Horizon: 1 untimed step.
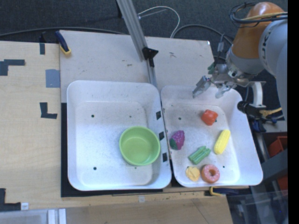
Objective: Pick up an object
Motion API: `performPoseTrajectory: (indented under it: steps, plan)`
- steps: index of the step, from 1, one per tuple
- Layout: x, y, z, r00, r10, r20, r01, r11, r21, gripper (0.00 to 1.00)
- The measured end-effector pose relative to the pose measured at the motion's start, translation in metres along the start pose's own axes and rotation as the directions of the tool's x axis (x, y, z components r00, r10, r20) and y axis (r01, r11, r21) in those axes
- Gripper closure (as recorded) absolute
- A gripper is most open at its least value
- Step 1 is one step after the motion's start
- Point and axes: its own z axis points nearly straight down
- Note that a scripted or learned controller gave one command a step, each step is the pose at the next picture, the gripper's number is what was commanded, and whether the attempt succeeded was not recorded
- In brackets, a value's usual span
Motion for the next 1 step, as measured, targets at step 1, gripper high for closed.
performPoseTrajectory:
  steps: [1]
  plan:
    - [0.0000, 0.0000, 0.0000, 1.000, 0.000, 0.000, 0.000, 1.000, 0.000, 0.00]
